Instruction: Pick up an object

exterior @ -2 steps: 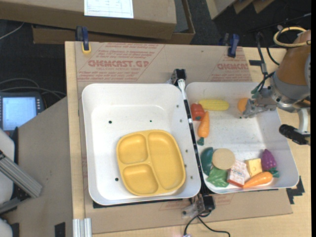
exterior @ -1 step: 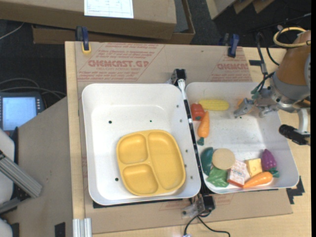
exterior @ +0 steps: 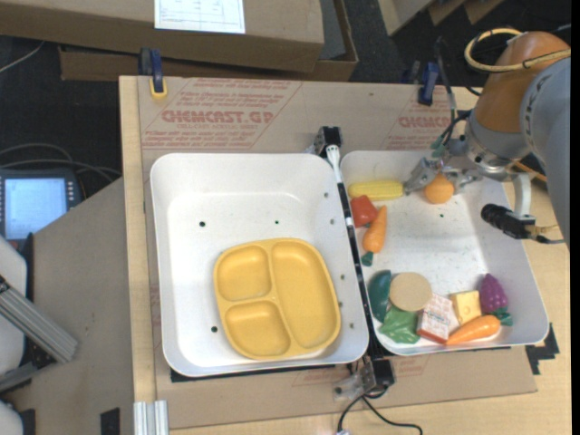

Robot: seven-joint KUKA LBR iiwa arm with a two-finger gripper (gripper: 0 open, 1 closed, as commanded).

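Bins sit side by side on the counter (exterior: 227, 116). Left bin (exterior: 181, 188) carries a yellow divided tray (exterior: 276, 297) toward its six o'clock. Right bin (exterior: 517, 288) has a yellow corn cob (exterior: 376, 189) at eleven o'clock and toy foods heaped at six. My hand (exterior: 441, 182) hangs at its twelve o'clock, fingers clenched around a small orange ball (exterior: 439, 190).
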